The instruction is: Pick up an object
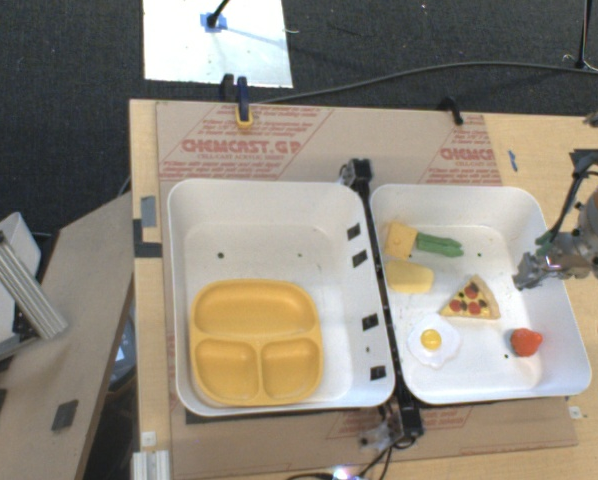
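The right bin (499, 204) holds several toy foods: a corn cob with green husk (423, 241), a pale yellow cheese wedge (410, 276), a pizza slice (470, 301), a fried egg (432, 342) and a red strawberry (525, 342). My gripper (532, 269) reaches in from the right edge, over the bin's right side. It hangs right of the pizza slice and above the strawberry in the picture. Nothing shows between its tips.
The left bin (209, 208) holds a yellow divided tray (258, 341). Black clips line the divider (369, 288) between the bins. Both bins rest on a cardboard sheet (279, 138) over the wooden bench. A cable (409, 78) crosses the dark floor behind.
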`<state>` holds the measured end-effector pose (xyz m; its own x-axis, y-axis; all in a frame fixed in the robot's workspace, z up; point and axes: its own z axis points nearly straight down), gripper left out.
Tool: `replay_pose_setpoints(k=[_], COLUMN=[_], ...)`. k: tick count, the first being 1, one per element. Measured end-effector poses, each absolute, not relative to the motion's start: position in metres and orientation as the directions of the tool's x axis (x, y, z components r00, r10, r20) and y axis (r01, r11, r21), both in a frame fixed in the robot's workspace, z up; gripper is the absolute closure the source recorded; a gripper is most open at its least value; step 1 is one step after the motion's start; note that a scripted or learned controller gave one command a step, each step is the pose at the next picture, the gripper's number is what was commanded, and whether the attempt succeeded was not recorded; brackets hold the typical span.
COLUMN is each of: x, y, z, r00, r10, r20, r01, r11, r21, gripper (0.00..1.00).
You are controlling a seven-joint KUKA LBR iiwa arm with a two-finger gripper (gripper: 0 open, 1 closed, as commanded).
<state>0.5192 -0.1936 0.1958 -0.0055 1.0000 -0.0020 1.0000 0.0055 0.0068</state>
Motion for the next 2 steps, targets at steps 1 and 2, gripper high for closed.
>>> replay_pose_setpoints(k=[1, 2], x=[0.521, 0.53], y=[-0.194, -0.147], z=[0.249, 0.247], r00=[-0.006, -0.01], r10=[1.0, 1.0], r20=[-0.003, 0.001], r01=[1.0, 1.0], r11=[0.006, 0.01], r21=[0.008, 0.003], gripper=[1.0, 1.0])
